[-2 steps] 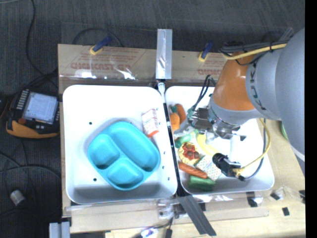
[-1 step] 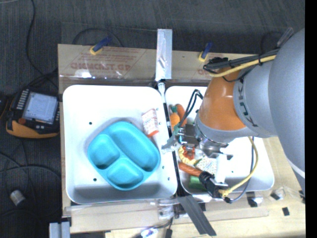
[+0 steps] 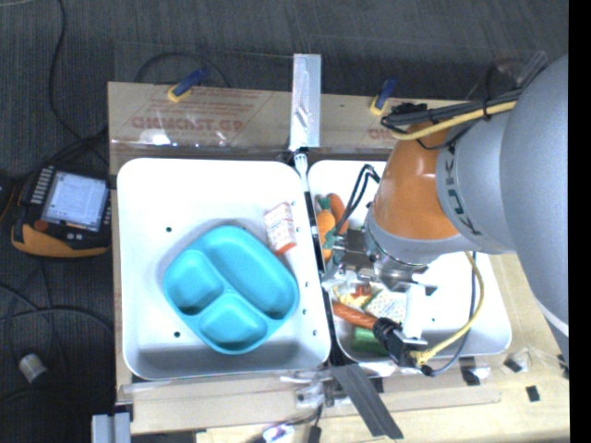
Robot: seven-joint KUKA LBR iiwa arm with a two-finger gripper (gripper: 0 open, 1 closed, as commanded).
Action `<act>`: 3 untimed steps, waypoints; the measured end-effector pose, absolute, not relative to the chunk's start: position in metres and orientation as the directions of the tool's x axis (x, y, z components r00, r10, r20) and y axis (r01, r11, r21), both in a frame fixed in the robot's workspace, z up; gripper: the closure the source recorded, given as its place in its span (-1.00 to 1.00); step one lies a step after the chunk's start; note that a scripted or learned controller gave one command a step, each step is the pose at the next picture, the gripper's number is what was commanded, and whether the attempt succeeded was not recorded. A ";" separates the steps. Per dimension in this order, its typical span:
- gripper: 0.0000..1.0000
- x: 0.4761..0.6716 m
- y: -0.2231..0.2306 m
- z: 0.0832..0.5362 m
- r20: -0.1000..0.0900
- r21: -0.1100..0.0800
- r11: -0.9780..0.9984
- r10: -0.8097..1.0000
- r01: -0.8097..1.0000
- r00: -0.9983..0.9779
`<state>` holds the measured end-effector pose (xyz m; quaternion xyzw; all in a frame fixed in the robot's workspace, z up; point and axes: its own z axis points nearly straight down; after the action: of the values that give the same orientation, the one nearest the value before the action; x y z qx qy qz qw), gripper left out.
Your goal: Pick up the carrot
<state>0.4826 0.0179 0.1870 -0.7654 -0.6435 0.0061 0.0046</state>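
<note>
over the right bin (image 3: 489, 335), the tool (image 3: 355, 289) hangs above the carrot (image 3: 355, 316).

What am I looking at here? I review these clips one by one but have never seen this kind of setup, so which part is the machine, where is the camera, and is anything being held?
The single camera is fixed above a bench and looks down at a slant. The big grey shape with the orange band is a robot arm reaching in from the right; its task is to pick up a carrot.

Two shallow white bins sit side by side. The left bin holds a blue divided tray and a small carton beside it. The arm hangs over the right bin, covering much of a pile of small items. An orange piece, likely the carrot, lies near the bin's front. The arm's wrist hides its gripper, so I cannot tell whether anything is held.
</note>
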 end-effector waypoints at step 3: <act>1.00 0.567 -0.061 0.315 -0.007 0.003 -0.979 0.204 0.204 0.979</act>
<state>0.5665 -0.0614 0.3151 -0.9947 -0.1028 0.0035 -0.0020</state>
